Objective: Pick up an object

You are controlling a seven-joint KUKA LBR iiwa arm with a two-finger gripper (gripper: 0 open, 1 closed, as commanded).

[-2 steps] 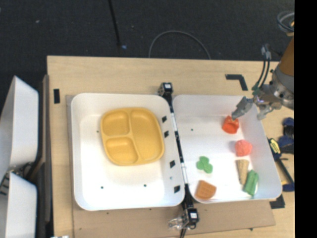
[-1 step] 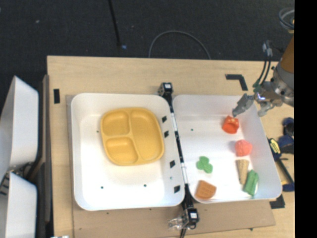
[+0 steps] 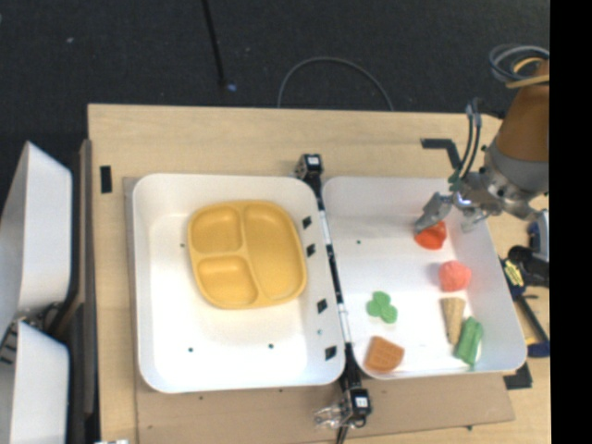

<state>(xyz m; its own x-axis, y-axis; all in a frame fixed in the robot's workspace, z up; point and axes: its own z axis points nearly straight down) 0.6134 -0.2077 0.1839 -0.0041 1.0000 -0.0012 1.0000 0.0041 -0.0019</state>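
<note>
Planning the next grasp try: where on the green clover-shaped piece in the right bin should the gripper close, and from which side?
Judging by its pose, come straight down on the green clover-shaped piece. It lies flat with bare floor around it, apart from the orange wedge. Close across its narrower part, between the lobes; the rounded lobes may slip.

We see arm point(image 3: 523, 132) entering from right edge of view, orange band above grey wrist. Wrist sits over far right corner of right bin point(image 3: 388, 202), angled down and leftward toward bin floor. Gripper point(image 3: 450, 211) hangs low inside bin, near its far right side. One grey finger point(image 3: 431, 215) slants down-left, second finger point(image 3: 470, 213) lies to its right; we see gap between them, fingers spread. Dark cables loop along wrist's left side.
</note>
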